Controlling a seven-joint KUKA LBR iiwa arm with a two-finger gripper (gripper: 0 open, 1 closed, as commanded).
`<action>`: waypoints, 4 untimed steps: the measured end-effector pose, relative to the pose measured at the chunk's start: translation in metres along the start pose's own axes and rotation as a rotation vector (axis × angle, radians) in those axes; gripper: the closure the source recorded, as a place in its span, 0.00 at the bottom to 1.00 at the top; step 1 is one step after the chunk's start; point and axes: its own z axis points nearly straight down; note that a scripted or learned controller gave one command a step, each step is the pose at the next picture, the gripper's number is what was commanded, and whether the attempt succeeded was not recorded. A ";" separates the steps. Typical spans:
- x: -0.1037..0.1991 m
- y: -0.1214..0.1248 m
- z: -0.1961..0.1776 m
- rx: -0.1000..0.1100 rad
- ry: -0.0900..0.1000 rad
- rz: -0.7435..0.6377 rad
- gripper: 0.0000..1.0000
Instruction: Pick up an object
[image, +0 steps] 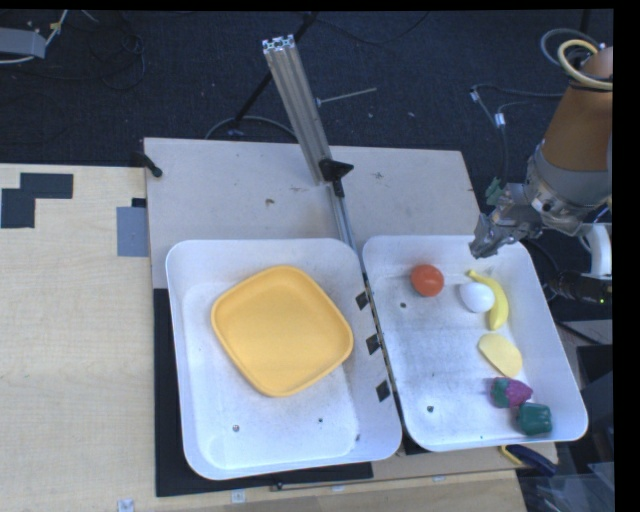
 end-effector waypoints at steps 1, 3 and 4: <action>0.046 -0.003 0.011 0.004 0.002 -0.003 1.00; 0.169 -0.007 0.017 0.005 0.002 -0.005 1.00; 0.224 0.000 0.028 0.005 0.001 -0.004 1.00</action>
